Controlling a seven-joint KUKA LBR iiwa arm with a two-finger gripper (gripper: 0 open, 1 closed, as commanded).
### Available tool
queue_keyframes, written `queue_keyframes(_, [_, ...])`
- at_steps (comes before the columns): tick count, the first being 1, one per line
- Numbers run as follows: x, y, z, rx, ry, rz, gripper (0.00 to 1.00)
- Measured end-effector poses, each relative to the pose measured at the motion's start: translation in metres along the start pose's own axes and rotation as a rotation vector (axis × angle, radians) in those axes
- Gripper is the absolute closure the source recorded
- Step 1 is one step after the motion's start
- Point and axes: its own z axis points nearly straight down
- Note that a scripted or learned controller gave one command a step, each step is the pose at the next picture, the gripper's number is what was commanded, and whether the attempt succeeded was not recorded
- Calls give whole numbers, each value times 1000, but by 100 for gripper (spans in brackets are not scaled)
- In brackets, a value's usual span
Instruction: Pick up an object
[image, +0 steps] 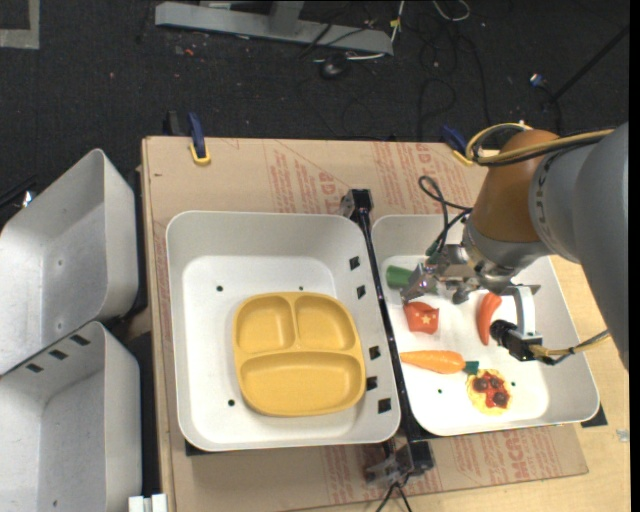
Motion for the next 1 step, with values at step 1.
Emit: queue_keyframes(1, [0,2,-14,-6,-1,1,100])
